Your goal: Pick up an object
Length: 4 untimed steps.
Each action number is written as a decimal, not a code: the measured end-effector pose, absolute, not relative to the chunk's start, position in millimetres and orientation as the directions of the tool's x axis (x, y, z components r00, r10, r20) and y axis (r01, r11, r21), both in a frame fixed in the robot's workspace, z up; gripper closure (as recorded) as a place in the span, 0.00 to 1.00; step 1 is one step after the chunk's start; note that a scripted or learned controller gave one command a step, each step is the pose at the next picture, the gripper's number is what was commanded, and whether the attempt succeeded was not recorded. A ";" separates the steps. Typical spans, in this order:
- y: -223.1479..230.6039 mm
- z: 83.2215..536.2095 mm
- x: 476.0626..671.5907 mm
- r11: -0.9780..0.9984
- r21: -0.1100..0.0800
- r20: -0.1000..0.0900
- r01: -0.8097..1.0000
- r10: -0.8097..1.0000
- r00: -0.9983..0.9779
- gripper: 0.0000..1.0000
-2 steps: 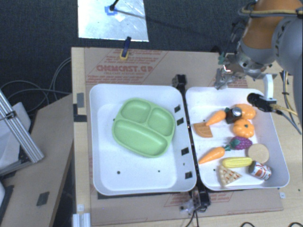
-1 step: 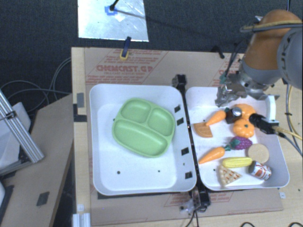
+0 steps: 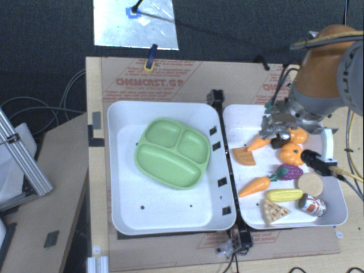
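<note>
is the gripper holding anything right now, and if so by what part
Cannot be told. The gripper sits low over the right bin, right at the upper carrot, but its fingertips are not clear enough to confirm a hold.

A pale green divided plate (image 3: 172,152) is seen in the white left bin (image 3: 122,169). In the white right bin (image 3: 335,206) are seen orange carrots (image 3: 254,186), a purple grape bunch (image 3: 290,172), yellow corn (image 3: 285,195) and a red-and-white can (image 3: 312,205). The worktop (image 3: 170,81) is tan with reddish lettering.

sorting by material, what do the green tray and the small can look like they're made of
Green tray: looks like molded plastic, matte, one even colour with soft rounded dividers. Small can: possibly metal or toy plastic, with a printed red-and-white wrap and a pale, slightly shiny end; too small to be sure.
</note>
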<state>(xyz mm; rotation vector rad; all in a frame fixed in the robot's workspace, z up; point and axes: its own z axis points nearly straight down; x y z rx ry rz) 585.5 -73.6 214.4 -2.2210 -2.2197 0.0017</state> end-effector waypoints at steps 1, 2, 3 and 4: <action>-60.7 224.7 587.5 0.005 0.003 0.000 1.000 1.000 -0.005 1.00; -78.0 232.1 583.6 0.001 0.003 0.000 1.000 1.000 -0.001 1.00; -70.6 213.9 585.5 0.004 0.000 0.000 1.000 1.000 -0.004 1.00; -68.3 235.0 584.8 0.004 0.003 0.000 1.000 1.000 -0.004 1.00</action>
